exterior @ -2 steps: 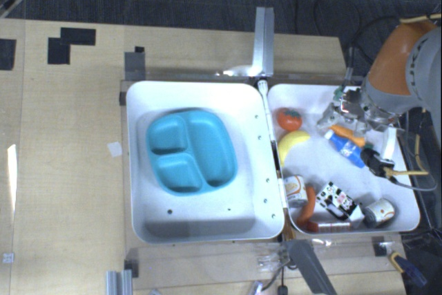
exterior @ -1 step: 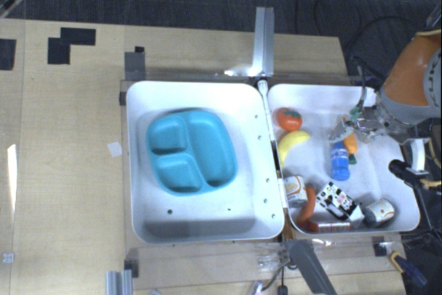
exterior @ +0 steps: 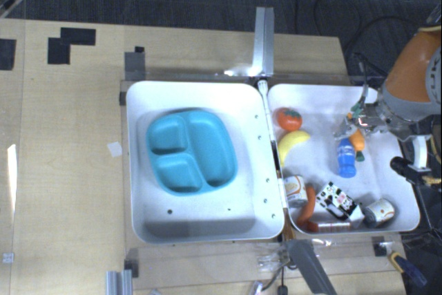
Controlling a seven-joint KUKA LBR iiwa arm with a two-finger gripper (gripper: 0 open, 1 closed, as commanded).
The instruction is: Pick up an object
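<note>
In the right bin (exterior: 319,101) lie an orange-red tomato (exterior: 289,119), a yellow banana (exterior: 293,143), a blue bottle (exterior: 346,159) and a small orange piece (exterior: 358,142). My gripper (exterior: 353,122) hangs low over the bin's right half, just above the orange piece and the top of the blue bottle. Its tip looks tangled with these two, and nothing is clearly held. The grey arm with its orange band (exterior: 413,76) comes in from the right edge.
Along the right bin's front edge lie a small can (exterior: 294,188), a red sausage (exterior: 309,205), a black-and-white box (exterior: 336,200) and a silver can (exterior: 379,211). The left bin (exterior: 138,169) holds a blue divided plate (exterior: 190,151).
</note>
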